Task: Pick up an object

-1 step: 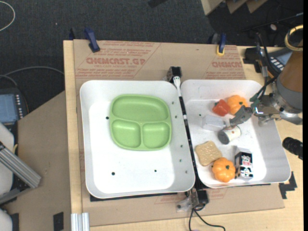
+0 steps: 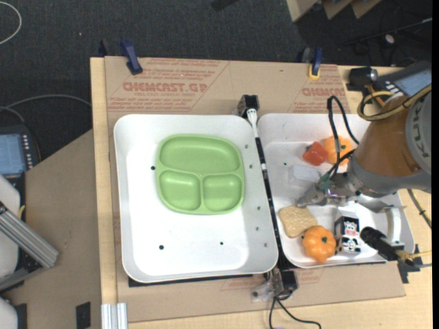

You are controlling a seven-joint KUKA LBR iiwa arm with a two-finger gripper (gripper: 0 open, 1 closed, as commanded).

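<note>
**Arm reaching into the right bin among small toy foods**

The tabletop (image 2: 206, 81), covered with printed brown cardboard, is carrying two shallow white bins side by side. The left bin (image 2: 137, 238) is holding a green divided plate (image 2: 200, 174), which is lying flat toward that bin's far half. The right bin (image 2: 281, 136), touching the left bin along their shared edge, is receiving the grey-and-orange arm (image 2: 387, 153), which is leaning in from the right. The pincer (image 2: 317, 192) is sitting low over the middle of the right bin; whether it is open or closed cannot be told, and nothing is visibly held in it.

Inside the right bin, an orange-and-red toy fruit (image 2: 322, 151) is lying at the far side, beyond the pincer. A tan cracker-like piece (image 2: 296, 220) is resting near the left bin's edge, just in front of the pincer. A small orange pumpkin (image 2: 319, 242) is sitting just beside the cracker, nearer the front rim. A small black-and-white carton (image 2: 349, 235) is standing just right of the pumpkin.
</note>
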